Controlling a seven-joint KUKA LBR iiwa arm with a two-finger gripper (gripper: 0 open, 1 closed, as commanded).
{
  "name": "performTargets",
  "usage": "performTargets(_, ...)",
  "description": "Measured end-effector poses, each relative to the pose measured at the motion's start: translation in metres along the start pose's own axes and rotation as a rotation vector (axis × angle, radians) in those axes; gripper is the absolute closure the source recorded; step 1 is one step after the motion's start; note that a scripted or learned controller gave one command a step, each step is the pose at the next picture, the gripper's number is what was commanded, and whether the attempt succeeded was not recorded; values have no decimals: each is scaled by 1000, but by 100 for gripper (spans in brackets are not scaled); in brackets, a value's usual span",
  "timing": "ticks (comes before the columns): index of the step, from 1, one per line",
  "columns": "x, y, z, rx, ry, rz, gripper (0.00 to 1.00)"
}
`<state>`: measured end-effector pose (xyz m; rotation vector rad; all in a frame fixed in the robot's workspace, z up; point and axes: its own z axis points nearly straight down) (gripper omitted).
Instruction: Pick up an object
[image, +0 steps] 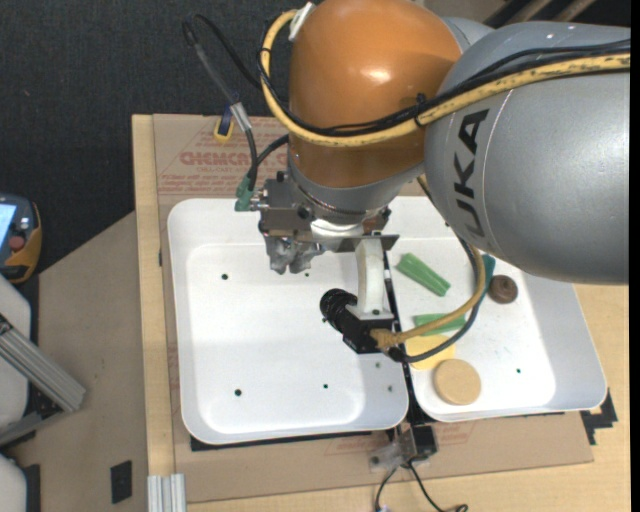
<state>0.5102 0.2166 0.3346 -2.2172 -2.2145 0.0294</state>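
Claw (291, 258) low over upper part of left bin (200, 400); fingers hidden under wrist, can't tell how far open or whether anything held. Pickable stuff all in right bin (560, 385): green block (423, 274), tan disc (457, 381), brown knob (503, 290), yellow piece (432, 345) near the divider. Likely miss: closing on bare floor, nothing under claw. Cable (445, 322) draped over divider, could snag or drag items. Plenty of free room in left bin; right bin crowded under arm.
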Motion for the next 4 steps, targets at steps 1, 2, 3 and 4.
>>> performTargets(1, -37, -33, -26, -16, 7, 2, 100)
performTargets(2, -123, -31, 28, -10, 4, 9, 100)
performTargets(3, -170, -31, -53, -30, 8, 5, 100)
performTargets(4, -166, -31, -59, -23, 8, 0, 100)
